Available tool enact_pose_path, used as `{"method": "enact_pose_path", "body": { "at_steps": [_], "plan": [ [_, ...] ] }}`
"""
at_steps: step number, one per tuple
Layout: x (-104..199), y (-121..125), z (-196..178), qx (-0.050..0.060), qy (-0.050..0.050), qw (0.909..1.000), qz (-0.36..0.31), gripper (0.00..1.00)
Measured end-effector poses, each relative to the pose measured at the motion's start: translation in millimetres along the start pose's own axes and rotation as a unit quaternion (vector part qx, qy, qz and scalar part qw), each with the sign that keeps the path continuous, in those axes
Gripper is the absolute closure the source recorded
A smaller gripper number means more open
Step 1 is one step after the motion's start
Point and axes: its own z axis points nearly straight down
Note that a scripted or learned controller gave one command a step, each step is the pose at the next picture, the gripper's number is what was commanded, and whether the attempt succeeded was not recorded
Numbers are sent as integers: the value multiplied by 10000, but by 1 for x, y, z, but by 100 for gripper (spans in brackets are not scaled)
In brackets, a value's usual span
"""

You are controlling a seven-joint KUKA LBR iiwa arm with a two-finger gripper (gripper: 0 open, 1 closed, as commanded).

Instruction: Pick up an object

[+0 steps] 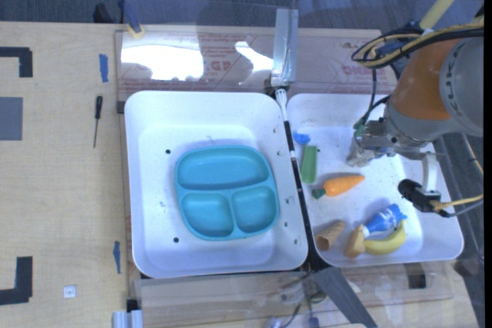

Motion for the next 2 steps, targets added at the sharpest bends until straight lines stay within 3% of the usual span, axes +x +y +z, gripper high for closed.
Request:
{"method": "enact_pose_path", "body": {
  "at_steps": [1,2],
  "plan": [
    [0,0,1,9,1,10000,-2,0],
    [25,-74,9,17,9,9973,-736,0]
  ]
}}
